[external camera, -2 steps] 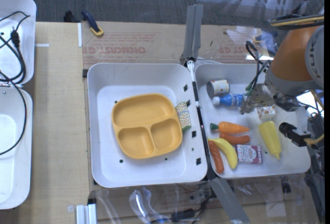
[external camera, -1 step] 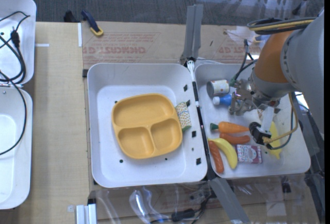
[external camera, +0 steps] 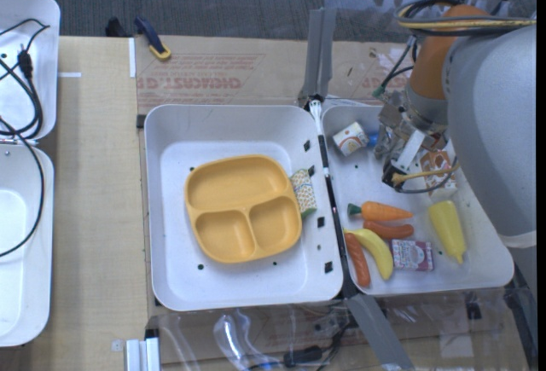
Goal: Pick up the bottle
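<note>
A yellow squeeze bottle lies on its side near the right wall of the right bin. My gripper hangs low over the far middle of that bin, up and to the left of the bottle and well apart from it. Nothing shows in its grasp. A small white cup with a brown label lies just left of the gripper.
An orange carrot, a red sausage, a banana, a second sausage and a pink carton crowd the right bin's near half. The left bin holds a yellow divided plate and a patterned sponge.
</note>
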You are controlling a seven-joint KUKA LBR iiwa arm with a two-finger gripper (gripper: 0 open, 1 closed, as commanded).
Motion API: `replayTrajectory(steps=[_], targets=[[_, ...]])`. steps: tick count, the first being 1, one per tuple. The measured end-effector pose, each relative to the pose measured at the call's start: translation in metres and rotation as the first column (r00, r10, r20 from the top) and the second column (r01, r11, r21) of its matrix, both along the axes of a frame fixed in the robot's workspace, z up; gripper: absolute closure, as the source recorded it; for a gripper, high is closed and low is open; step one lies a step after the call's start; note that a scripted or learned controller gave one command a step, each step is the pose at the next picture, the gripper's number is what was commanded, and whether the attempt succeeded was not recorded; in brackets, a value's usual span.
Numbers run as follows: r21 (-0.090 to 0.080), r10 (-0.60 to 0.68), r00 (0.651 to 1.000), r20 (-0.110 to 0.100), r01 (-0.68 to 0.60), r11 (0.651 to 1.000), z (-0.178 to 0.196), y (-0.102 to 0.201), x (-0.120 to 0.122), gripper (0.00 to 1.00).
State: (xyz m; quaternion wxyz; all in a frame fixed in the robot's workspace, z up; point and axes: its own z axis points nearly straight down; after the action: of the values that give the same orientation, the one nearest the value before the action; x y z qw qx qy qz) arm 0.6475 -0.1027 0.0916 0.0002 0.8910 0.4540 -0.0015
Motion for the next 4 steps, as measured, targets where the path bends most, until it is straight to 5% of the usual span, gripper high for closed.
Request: replayTrajectory(steps=[1,2,3,4], targets=[[-0.001,-0.282,0.959,0.000,0.282,0.959,0.100,0.067,0.011,1.00],[-0.001,-0.283,0.959,0.000,0.283,0.959,0.100,0.067,0.011,0.00],[-0.001,-0.435,0.900,-0.001,0.435,0.900,0.000,0.008,-0.001,0.00],[-0.001,-0.551,0.834,-0.002,0.551,0.834,-0.001,-0.021,-0.037,0.00]])
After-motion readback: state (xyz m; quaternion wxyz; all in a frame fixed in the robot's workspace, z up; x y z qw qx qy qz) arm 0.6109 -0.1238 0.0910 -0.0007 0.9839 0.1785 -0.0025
